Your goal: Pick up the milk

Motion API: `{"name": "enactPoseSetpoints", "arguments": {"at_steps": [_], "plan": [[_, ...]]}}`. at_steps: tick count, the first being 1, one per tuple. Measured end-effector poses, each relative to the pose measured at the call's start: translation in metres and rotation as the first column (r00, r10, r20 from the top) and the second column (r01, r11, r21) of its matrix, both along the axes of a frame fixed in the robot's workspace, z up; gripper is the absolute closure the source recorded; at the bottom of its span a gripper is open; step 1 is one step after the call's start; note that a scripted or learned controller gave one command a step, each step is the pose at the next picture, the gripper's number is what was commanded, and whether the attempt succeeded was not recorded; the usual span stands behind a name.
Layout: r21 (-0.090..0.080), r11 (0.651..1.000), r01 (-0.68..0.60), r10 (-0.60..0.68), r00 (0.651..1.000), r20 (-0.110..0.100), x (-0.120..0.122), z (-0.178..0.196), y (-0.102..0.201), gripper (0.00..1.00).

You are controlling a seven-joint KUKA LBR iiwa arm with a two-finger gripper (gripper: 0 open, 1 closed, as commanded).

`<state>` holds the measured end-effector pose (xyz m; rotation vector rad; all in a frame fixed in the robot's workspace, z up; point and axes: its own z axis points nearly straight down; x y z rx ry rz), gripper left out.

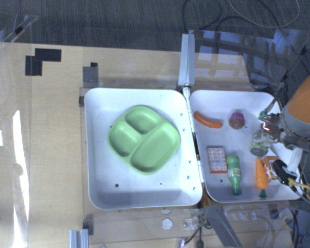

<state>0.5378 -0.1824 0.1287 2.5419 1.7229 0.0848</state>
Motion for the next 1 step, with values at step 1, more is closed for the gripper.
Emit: {"name": "enactPoseSetpoints", "arguments": {"at_steps": [1], "plan": [[0.025,0.989,-0.144,0.146,0.986,-0.077,0.0294,0.0759,0.0769,1.0]]}}
